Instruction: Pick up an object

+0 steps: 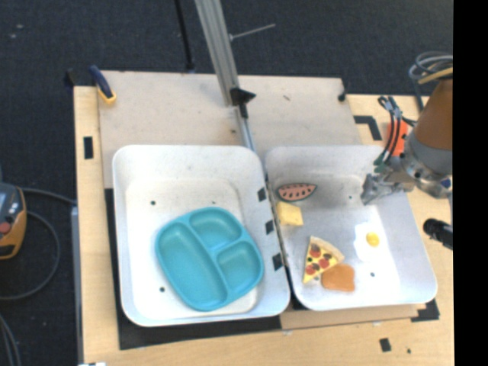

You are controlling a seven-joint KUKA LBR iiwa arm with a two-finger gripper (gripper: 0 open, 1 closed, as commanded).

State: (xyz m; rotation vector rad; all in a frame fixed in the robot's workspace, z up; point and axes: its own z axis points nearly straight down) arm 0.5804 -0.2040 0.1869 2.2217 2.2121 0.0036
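Carpet (pixel 46 36), dark and speckled, surrounds the bench on the left and at the top, and a cable (pixel 38 227) curls on it near a yellow device (pixel 9 219) at the left edge. The wooden bench (pixel 168 113) carries two shallow white bins side by side. The left bin (pixel 152 166) holds a blue divided plate (pixel 210 258) in its lower part; its upper part is bare white floor with open room. A metal post (pixel 217 40) rises at a slant from the bench behind the place where the two bins meet.

The right bin (pixel 328 166) holds the toy foods. A watermelon slice (pixel 296 192) lies near its left wall, and a yellow cheese piece (pixel 290 216) is just below it. A pizza slice (pixel 320 259) lies lower, touching an orange piece (pixel 338 279) at its right. A fried egg (pixel 371 241) lies to the right of them, apart. The upper middle of this bin is free.

The gripper (pixel 374 187) hangs over the upper right part of the right bin, above the egg and apart from it. I cannot tell how the claw stands. No food is seen between its ends. The arm (pixel 435 124) comes in over the right rim.
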